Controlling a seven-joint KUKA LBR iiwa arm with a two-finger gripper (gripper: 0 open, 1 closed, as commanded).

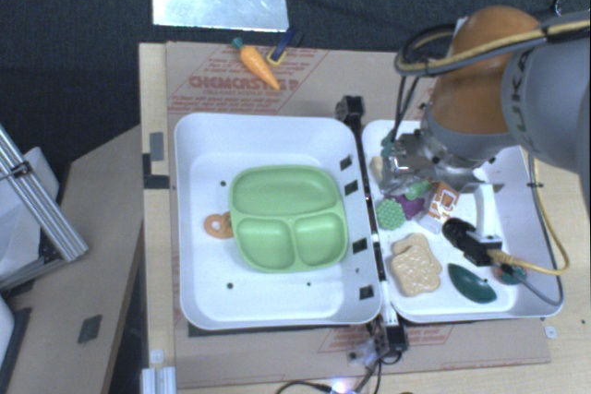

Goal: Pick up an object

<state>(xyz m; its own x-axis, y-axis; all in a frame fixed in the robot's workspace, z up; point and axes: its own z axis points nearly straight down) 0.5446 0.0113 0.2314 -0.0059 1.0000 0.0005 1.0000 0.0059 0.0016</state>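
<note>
- Tool (401, 169) hangs low over the right bin (517, 304), close to its left wall; whether it is clenched or released I cannot tell.
- Likeliest target is the purple toy (413, 195) just beneath it, touching a green ball (390, 214) and beside an orange box (442, 199).
- Best to come straight down, centred on one piece; the cluster is tight, so an off-centre close may only nudge neighbours.
- Left wall leaves little room on that side, so lift vertically before travelling.
- Barer floor lies toward the bin's right edge; a tan biscuit (416, 265) and a dark leaf (473, 283) sit along the near edge.
- Left bin (199, 291) holds a green tray (286, 219).
</note>
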